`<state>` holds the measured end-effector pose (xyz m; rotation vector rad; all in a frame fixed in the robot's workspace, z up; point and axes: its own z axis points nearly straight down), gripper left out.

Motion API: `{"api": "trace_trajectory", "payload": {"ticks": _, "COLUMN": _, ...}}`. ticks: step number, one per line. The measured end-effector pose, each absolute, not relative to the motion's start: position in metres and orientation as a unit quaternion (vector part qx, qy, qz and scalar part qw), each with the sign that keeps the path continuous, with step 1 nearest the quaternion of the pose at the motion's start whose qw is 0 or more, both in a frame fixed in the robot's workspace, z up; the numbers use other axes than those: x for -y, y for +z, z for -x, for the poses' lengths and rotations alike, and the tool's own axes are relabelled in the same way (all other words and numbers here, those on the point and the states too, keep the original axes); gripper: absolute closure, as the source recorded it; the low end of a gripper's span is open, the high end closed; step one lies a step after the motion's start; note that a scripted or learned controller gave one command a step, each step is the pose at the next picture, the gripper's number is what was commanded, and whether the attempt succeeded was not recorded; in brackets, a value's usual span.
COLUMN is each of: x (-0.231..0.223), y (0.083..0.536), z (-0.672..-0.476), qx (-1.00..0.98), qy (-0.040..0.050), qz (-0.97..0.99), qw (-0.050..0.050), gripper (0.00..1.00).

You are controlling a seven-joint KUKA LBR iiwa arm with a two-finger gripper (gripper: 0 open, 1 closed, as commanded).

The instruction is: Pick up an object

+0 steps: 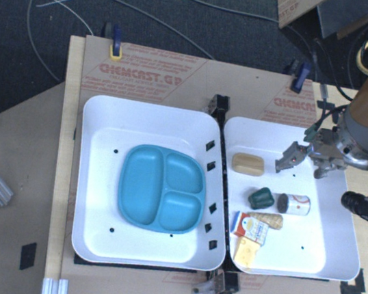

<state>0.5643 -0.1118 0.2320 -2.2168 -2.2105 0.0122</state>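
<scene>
My gripper (304, 161) hangs over the far right part of the right bin (338, 223), its two fingers spread open with nothing between them. Below and left of it in that bin lie a tan bread-like block (248, 164), a dark green lump (261, 199), a small can on its side with a red and white label (295, 204), a tan wedge (270, 221), and a red and yellow card packet (250, 235). The gripper stands above the bin floor, to the right of the tan block and apart from every object.
The left bin (98, 164) holds a blue divided plate (161, 188). Black clips run along the divider (216, 182) between the bins. Blue clamps (117, 41) sit at the bench's far edge. A black part of the arm (365, 206) overhangs the right bin's right rim.
</scene>
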Motion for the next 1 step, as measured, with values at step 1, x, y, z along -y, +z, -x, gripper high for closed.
{"api": "trace_trajectory", "payload": {"ticks": 1, "x": 0.1116, "y": 0.2381, "z": -0.5668, "qx": 0.707, "qy": 0.0002, "qz": 0.707, "qw": 0.001, "gripper": 0.00}}
